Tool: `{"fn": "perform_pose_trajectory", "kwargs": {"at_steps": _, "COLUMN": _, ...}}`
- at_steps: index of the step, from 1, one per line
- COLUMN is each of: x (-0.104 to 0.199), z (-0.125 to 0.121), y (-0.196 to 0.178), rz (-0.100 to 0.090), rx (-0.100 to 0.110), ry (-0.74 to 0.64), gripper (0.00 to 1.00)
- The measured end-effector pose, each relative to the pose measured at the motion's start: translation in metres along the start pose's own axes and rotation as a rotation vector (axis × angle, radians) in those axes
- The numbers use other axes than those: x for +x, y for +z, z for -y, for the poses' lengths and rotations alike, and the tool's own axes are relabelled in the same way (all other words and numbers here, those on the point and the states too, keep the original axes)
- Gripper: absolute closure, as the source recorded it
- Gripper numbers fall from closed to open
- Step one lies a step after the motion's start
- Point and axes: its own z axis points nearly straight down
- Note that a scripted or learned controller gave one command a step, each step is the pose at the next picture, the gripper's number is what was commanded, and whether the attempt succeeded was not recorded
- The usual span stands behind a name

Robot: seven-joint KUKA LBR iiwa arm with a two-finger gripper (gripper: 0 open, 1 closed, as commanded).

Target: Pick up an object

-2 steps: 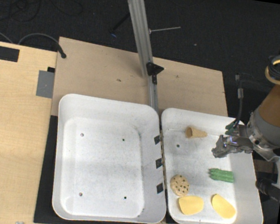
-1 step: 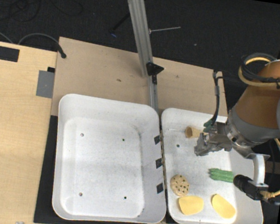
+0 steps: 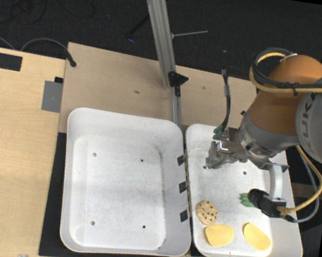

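The claw [image 3: 215,158] hangs over the right bin [image 3: 199,138] near its back-left corner — I cannot tell its state. A cookie [image 3: 206,211] and two yellow chips [image 3: 218,234] lie near the bin's front edge, well apart from it.

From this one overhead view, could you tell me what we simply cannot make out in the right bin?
- Gripper: too small and dark against the wrist to tell whether its fingers are open or shut, or whether anything is between them.
- Green object: mostly covered by the black fitting on the arm; its shape is unclear.
- Right bin: the arm overhangs its upper right part, hiding the floor there.
- Cookie: its dark specks are too small to identify.
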Motion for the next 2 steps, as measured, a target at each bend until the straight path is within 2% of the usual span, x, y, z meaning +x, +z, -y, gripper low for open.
{"fn": "perform_pose_trajectory", "kwargs": {"at_steps": 1, "x": 0.054, "z": -0.002, "y": 0.001, "rz": -0.001, "rx": 0.001, "ry": 0.0, "gripper": 1.0}}
{"fn": "perform_pose_trajectory", "kwargs": {"at_steps": 2, "x": 0.109, "z": -0.014, "y": 0.001, "rz": -0.001, "rx": 0.001, "ry": -0.001, "gripper": 1.0}}
